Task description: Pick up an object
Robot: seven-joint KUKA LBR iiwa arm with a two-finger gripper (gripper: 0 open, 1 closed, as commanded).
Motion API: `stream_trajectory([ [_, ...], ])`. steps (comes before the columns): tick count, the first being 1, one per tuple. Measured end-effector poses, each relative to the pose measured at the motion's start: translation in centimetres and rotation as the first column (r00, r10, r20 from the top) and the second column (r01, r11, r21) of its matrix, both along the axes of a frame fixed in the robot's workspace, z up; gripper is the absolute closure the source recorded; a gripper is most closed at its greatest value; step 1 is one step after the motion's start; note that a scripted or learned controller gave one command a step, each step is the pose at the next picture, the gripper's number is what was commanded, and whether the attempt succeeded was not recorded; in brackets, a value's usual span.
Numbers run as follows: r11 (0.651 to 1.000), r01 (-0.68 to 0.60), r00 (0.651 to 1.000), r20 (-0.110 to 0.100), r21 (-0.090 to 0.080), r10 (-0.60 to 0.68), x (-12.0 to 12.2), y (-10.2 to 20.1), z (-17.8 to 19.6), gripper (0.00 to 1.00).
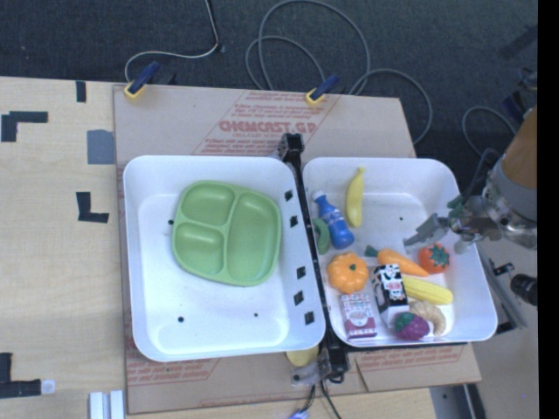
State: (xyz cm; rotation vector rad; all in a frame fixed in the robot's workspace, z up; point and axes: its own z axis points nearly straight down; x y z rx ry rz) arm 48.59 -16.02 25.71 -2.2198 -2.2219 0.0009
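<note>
Tomato [434, 257], the likeliest pick, lies in the right bin [441, 175] against its right wall, just beside the carrot [403, 262]. Directly above the tomato, the gripper [444, 225] hangs released, fingers spread, holding nothing. Descending from here, one finger could strike the bin's wall or snag the carrot, nudging the round tomato away.

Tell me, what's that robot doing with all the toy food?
The robot arm reaches in from the right, and its gripper hangs open over the right bin, just above a tomato. It holds nothing yet. The banana, pumpkin, carrot, blue bottle and other toys lie in that bin. The left bin has a green plate.
</note>
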Motion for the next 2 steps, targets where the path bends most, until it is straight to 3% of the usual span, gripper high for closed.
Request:
stream_trajectory([
  [1, 1.000, -0.001, 1.000, -0.010, 0.004, 0.001, -0.4, 2.6, -9.9, 0.00],
  [2, 1.000, 0.000, 1.000, 0.017, 0.001, 0.000, 1.7, 4.5, -14.9, 0.00],
])
